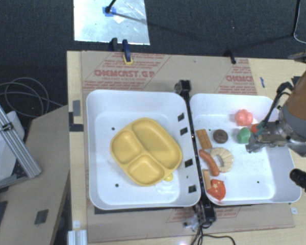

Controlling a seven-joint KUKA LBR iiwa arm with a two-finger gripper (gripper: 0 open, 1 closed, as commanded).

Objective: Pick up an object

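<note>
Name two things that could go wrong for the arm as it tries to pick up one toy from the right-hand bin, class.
1. The gripper sits close to the green ball and pink ball; round toys may roll away if nudged.
2. The sausage, ring-shaped biscuit and brown stick crowd against the bin's left wall, so a grasp there could catch a neighbour or the wall.

Setting: robotics laboratory test cell.

Indicators: desk (158,68) surfaced with printed cardboard sheeting, two white bins (99,137) clamped (126,52) side by side, aluminium framing (10,137) at left, loose cables (20,93) on dark carpet, and a grey industrial arm (298,116) entering from the right.
</note>
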